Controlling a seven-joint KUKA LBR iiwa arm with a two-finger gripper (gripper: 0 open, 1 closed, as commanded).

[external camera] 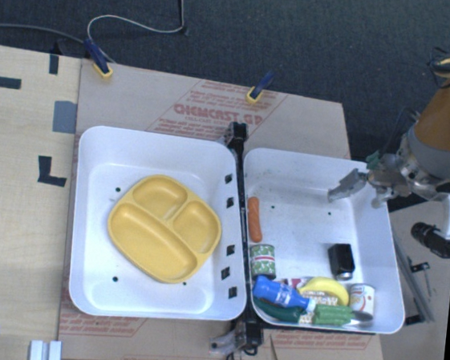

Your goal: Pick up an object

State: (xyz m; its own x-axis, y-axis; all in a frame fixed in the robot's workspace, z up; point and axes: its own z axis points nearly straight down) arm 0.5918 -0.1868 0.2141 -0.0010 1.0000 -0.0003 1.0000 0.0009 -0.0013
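Cardboard covers the desk point(217, 110) under both bins. Items crowd the right bin's point(380, 233) near edge, a hot dog point(254, 219) lying apart, reachable. Above the far corner, the gripper point(359, 185) hangs spread, carrying nothing.

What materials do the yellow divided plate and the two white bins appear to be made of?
The yellow divided plate looks like molded plastic, matte: uniform color, soft rounded ridges between compartments. The left bin and right bin seem to be smooth white plastic with a slight sheen and rounded corners, though coated metal is possible.
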